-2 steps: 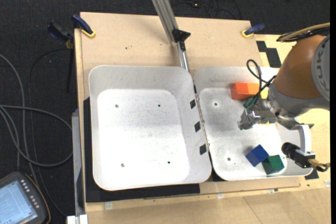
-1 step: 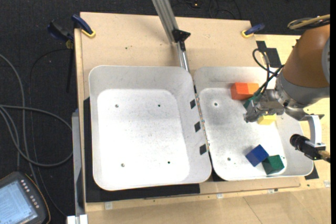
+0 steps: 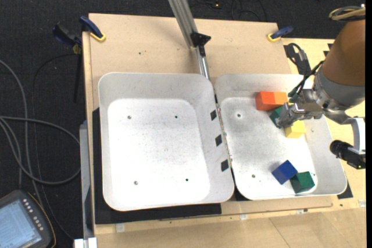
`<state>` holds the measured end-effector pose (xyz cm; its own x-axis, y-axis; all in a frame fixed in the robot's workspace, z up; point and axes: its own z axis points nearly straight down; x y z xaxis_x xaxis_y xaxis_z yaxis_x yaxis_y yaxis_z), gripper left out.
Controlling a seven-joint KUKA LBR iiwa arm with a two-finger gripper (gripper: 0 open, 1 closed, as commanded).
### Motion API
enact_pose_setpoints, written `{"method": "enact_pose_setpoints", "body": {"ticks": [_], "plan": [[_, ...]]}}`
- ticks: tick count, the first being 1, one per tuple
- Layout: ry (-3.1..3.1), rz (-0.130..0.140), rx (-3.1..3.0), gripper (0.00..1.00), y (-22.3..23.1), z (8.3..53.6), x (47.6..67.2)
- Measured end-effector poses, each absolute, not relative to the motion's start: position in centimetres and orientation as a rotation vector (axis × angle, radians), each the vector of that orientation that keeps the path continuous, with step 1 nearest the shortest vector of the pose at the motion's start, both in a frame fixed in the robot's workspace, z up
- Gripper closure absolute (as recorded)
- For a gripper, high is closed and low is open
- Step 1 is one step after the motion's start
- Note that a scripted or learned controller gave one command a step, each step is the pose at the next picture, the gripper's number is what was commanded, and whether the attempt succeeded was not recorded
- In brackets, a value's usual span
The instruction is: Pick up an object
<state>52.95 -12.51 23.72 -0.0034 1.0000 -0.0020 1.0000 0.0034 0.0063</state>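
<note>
My gripper [image 3: 289, 116] low in right bin [image 3: 325, 183], between orange block [image 3: 270, 100] and yellow block [image 3: 295, 129]; partly hides green piece [image 3: 275, 115]; open-or-closed state unclear.

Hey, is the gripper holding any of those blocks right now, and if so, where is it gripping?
Cannot be told. The gripper sits low in the right bin among the orange block and yellow block.
</note>
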Motion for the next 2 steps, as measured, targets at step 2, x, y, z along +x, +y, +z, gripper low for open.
{"method": "enact_pose_setpoints", "body": {"ticks": [2], "plan": [[2.229,0.005,2.212,1.0,-4.5,24.4,58.1]]}}
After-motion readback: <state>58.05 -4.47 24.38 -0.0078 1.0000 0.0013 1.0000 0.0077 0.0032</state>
